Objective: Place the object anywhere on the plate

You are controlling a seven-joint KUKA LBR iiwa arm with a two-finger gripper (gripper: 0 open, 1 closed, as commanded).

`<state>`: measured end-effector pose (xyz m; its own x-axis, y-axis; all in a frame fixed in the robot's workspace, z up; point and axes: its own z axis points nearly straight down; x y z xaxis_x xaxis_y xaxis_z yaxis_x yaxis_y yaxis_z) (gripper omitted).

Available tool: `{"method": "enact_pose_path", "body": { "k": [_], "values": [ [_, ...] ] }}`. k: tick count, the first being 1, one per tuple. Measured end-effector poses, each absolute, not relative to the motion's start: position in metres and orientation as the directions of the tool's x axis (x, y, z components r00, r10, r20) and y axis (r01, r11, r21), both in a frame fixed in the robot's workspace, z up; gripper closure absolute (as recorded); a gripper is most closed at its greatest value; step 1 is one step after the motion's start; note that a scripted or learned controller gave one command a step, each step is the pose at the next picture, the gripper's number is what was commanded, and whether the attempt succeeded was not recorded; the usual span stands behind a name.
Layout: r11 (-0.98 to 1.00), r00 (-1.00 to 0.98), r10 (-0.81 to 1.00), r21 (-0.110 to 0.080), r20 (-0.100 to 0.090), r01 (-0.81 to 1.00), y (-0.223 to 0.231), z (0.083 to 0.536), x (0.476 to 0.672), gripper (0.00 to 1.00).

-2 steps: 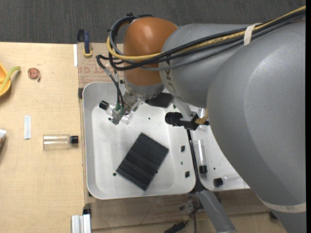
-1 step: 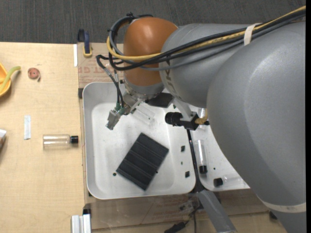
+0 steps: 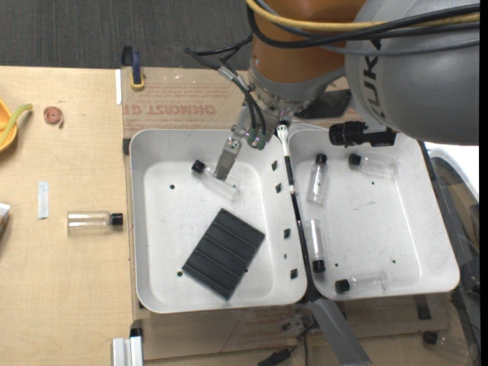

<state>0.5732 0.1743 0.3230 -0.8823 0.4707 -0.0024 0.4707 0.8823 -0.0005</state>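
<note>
**Arm low over the left bin, near a small vial**

I see the grey arm with the orange band (image 3: pixel 305 29) reaching down over the left shallow white bin (image 3: pixel 152 280). Its gripper (image 3: pixel 226 161) hangs at the back of that bin. Its tip is just beside a small clear plastic vial with a black cap (image 3: pixel 210 175), which lies on the bin floor. I cannot tell how the fingers stand, and I cannot tell if they touch the vial.

The flat black ridged plate (image 3: pixel 223 252) lies tilted in the front part of the same bin, apart from the vial.

The right white bin (image 3: pixel 435 227) has more clear vials (image 3: pixel 317 178) in it. One more clear vial (image 3: pixel 93 219) lies on the tan wooden desk (image 3: pixel 61 296), left of the bins.
</note>
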Motion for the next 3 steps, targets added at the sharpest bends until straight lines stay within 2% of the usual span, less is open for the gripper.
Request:
{"method": "enact_pose_path", "body": {
  "k": [1, 2, 3],
  "values": [
    [0.954, -0.954, 0.301, 0.0, -0.004, 0.301, 0.097, 0.428, 0.616, 0.0],
    [0.954, -0.954, 0.3, 0.0, -0.008, 0.3, 0.097, 0.437, 0.618, 1.0],
    [0.999, -0.999, 0.035, -0.001, 0.001, 0.035, 0.158, 0.338, 0.497, 1.0]
  ]
}}
